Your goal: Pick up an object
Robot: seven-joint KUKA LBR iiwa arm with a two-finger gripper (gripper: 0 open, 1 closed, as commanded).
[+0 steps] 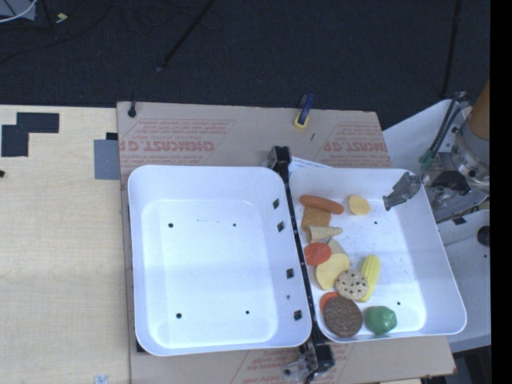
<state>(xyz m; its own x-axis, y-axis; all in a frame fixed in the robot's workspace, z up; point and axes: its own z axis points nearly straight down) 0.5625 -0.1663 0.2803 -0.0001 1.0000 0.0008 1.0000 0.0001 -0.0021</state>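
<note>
The cardboard sheet [240, 138] under both bins carries red printed lettering, seen upside down from this camera; the characters are too small to read with certainty. The right bin [416, 254] holds the candidate pick objects, grouped along its left side: an orange-red sausage [322, 204] near the top, a small yellow round piece [359, 206] just beside it, a tan wedge [323, 233] below, a red round piece [318, 254], a pale yellow piece [331, 270], a speckled cookie [350, 285] touching an ear of corn [370, 270], a dark brown disc [343, 316] at the near edge, and a green round item [381, 320] just beside that disc. The left bin [208, 258] is white with small dark dots on its floor. My arm [468, 162] enters from the right edge, and my end effector [398, 192] sits above the upper right portion of the right bin, well apart from the object group. One grey finger [402, 188] points left and slightly down toward the bin. Nothing is visible at the tips, and I cannot tell whether the end effector is released or clenched.
</note>
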